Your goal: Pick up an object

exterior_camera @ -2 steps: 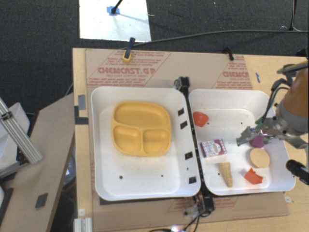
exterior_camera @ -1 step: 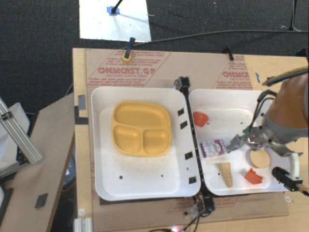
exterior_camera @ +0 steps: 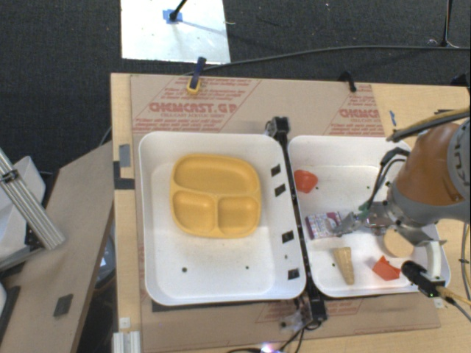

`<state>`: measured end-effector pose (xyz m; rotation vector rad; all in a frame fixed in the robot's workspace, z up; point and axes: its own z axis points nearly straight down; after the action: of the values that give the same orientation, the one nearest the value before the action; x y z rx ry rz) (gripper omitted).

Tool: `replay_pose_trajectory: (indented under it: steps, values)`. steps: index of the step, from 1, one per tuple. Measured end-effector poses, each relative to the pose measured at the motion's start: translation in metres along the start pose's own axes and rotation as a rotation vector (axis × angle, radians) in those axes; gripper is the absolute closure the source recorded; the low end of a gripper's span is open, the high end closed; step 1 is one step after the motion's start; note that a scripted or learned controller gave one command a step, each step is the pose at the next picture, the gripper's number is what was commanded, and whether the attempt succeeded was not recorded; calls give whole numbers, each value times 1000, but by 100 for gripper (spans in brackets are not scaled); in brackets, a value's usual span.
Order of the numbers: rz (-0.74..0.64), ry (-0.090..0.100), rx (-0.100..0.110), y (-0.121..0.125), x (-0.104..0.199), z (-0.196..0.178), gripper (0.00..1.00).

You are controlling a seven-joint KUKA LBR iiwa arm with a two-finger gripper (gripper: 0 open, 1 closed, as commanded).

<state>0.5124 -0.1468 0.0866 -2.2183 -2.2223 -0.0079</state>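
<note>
Camera view: yellow tray (exterior_camera: 215, 195) in left bin (exterior_camera: 158, 219).

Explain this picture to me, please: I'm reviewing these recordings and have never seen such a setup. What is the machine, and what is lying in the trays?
One camera looks down at a slant on a bench with two shallow white bins. The grey and orange shape at the right is a robot arm; its gripper reaches into the right bin, low over a small purple and white packet. Whether it grips anything cannot be told. That bin also holds an orange-red piece, a tan cone and a red piece. The left bin holds a yellow divided plate.
</note>
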Motion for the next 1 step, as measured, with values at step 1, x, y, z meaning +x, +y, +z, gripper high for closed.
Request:
replay_pose_trajectory:
  steps: [1]
  values:
    - [-3,-1,-10,4,1,-15,100]
